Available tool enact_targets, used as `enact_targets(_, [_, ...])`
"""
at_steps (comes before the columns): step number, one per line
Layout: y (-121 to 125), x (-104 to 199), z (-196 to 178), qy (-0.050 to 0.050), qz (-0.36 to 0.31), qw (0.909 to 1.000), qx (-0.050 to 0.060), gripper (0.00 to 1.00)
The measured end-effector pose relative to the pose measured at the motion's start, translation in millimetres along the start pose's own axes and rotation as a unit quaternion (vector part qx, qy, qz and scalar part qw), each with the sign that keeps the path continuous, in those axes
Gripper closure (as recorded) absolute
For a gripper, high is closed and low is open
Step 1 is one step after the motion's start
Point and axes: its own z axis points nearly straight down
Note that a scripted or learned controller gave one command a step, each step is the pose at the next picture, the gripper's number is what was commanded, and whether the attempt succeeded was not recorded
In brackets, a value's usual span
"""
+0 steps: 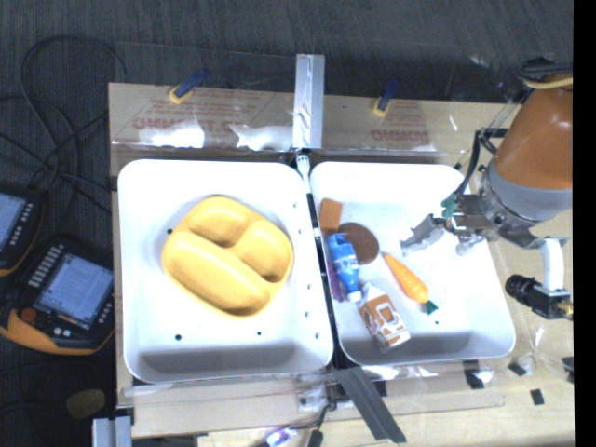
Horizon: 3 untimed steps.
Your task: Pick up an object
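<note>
Progress on the task is judged to be at an early stage: nothing is seen held, and every object lies on the floor of a bin. The gripper (421, 237) is seen over the right bin (484, 338), above bare white floor near the bin's far right part, with the grey and orange arm (535, 161) reaching in behind it. Whether it is open or closed cannot be told from this view, and no object is seen in it.

The candidate objects are gathered in the right bin. The carrot (408, 278) lies nearest, just below and slightly left of the gripper, its tip pointed toward the bin's near right corner. The brown round piece (359, 240) is found to the left of the carrot, partly overlapped by the blue packet (344, 266), which lies along the bin's left wall. An orange block (330, 214) sits above the brown piece, and an orange-and-white carton (385, 318) lies below the carrot, near the bin's front.

A descent, a grasp and a lift are all judged to be left. The crowding of the packet, brown piece and block against the left wall is judged to hinder a grasp there; the carrot stands freer. The large yellow object (228, 254) fills the middle of the left bin (140, 343), well apart from the gripper.
</note>
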Motion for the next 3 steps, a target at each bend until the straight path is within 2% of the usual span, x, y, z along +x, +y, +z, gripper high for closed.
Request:
enact_targets(1, [10,0,116,0.001,0.172,0.9851,0.001,0.00])
enact_targets(2, [6,1,142,-0.001,0.196,0.9806,-0.004,0.00])
enact_targets(3, [6,1,132,0.000,0.196,0.9807,-0.005,1.00])
